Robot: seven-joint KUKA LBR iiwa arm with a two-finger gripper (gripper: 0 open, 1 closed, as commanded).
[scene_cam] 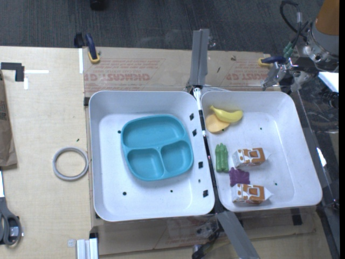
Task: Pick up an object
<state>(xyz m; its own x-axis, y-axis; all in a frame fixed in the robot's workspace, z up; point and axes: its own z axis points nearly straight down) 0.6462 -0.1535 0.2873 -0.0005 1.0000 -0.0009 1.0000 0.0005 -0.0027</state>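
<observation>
The right bin [280, 139] holds a yellow banana [227, 114] resting on a pale orange piece [215, 125] near its back left corner. Further forward lie a green vegetable [221, 158], a small purple item [239, 175] and two white-and-orange cartons [249, 157] [251, 193]. My gripper [277, 75] hangs over the bench just beyond the right bin's back edge, apart from every object, with nothing seen in it. The arm's orange band [329, 9] is at the top right.
The left bin [108, 188] carries a blue divided plate [156, 146]. On the bench to the left lie a tape ring [70, 163], scissors [8, 228] and a brown bag [6, 128]. A clamp [91, 48] sits at the back.
</observation>
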